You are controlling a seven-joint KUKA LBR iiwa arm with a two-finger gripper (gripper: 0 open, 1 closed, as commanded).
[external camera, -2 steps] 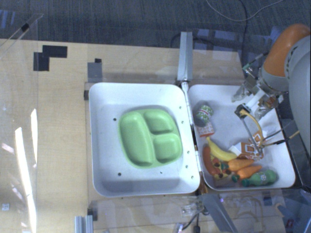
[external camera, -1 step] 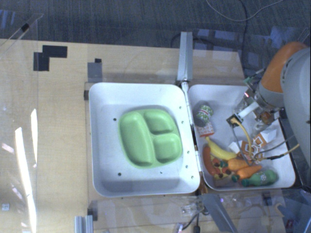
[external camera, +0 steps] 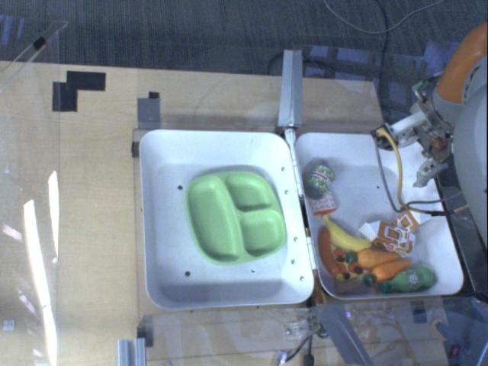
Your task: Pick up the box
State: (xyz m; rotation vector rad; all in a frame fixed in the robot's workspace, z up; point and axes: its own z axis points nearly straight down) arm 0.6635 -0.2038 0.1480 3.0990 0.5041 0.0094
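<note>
I see the small patterned box [external camera: 398, 232] tilted on the carrot [external camera: 385, 261]: light, stiff; grab its flat sides. Gripper [external camera: 427, 170] state: can't tell.

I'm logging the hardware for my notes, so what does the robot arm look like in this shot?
The arm is grey with an orange band near the top right. Pale metal fittings sit at its wrist end, and a yellow cable loops down from there over the right bin.

Green divided tray [external camera: 235, 216] centred in left white bin [external camera: 164, 280], right white bin [external camera: 358, 158] holding banana [external camera: 347, 236], carrot [external camera: 387, 264], patterned box [external camera: 398, 232], small bottle [external camera: 320, 187], yellow cable [external camera: 396, 175], grey arm [external camera: 461, 105] at right edge
</note>
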